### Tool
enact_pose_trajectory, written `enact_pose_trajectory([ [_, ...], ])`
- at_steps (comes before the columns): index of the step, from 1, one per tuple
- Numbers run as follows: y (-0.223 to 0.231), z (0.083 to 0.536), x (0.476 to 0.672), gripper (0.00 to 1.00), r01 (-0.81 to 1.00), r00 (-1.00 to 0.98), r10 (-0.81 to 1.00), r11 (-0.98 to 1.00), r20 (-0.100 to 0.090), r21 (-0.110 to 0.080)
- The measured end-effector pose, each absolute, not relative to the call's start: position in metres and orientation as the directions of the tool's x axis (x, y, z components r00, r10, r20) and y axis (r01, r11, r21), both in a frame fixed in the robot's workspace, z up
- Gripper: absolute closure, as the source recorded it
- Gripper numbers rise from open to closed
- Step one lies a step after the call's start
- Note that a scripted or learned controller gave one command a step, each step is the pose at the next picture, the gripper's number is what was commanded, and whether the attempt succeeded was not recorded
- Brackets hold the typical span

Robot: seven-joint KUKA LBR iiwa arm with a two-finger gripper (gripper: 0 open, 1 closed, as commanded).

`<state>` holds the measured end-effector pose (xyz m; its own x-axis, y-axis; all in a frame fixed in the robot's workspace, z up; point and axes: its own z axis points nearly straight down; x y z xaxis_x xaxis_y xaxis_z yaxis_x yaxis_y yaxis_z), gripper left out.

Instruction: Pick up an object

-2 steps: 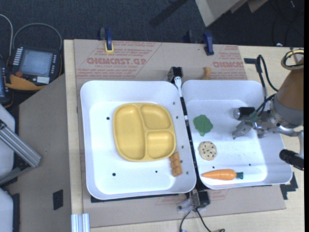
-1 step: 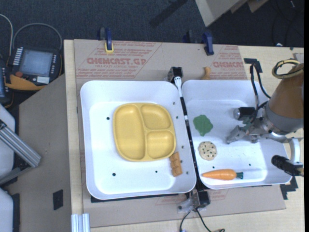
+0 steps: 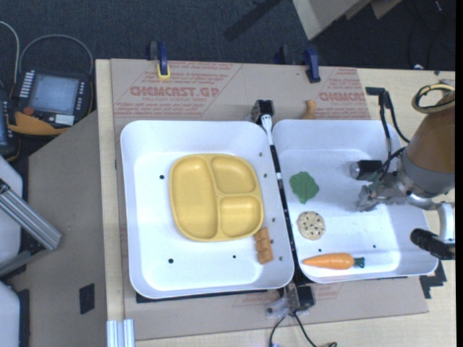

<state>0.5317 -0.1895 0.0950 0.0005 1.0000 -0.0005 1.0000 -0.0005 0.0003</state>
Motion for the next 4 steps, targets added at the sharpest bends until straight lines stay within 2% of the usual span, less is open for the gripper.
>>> enact_pose_trajectory([
  [3, -0.18, 0.248, 0.538, 1.0, 1.0, -0.002, 1.0, 0.002, -0.003, 0.006],
  [4, -0.132, 0.235, 0.532, 1.0, 1.0, -0.004, 1.0, 0.004, 0.003, -0.003],
])
